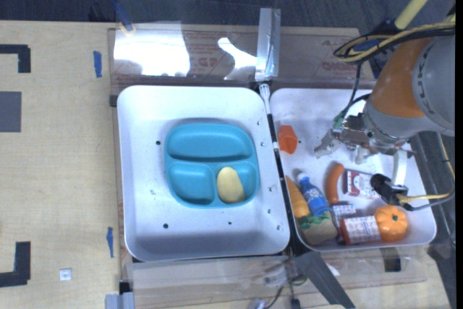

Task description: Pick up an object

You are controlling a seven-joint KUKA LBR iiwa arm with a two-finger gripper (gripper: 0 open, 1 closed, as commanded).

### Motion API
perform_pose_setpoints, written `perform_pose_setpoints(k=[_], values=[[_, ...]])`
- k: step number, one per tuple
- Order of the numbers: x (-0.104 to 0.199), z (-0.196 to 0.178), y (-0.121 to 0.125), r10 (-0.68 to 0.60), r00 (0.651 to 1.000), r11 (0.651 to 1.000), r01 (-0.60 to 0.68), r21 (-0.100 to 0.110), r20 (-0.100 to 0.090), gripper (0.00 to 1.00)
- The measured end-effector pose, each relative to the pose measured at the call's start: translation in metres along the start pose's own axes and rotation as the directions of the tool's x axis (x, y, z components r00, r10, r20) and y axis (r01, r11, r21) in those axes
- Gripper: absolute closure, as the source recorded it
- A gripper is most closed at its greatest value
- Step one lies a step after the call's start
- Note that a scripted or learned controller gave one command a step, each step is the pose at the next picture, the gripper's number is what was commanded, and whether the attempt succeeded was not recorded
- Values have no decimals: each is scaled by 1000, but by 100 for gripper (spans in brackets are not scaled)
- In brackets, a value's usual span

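Hotdog [333, 182] just below gripper [359, 148], right bin [427, 228].

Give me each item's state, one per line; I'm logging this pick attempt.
gripper: above right bin, nothing between fingers
yellow potato: lying in blue tray
blue tray: flat in left bin
sausage: lying in right bin
orange fruit: resting at bin corner

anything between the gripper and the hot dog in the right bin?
Nothing visible. The gripper hangs over the right bin, with the hot dog lying just below it in the camera view. The blue bottle sits beside the hot dog on its left, close but not covering it.
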State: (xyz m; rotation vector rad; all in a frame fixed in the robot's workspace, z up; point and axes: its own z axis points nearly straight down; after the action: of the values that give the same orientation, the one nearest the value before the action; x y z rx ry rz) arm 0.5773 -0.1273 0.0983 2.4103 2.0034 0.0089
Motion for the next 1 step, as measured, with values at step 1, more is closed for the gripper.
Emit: perform_pose_setpoints(k=[1], values=[[28,10,-47,3,1000,1000,-3,4,-1,0]])
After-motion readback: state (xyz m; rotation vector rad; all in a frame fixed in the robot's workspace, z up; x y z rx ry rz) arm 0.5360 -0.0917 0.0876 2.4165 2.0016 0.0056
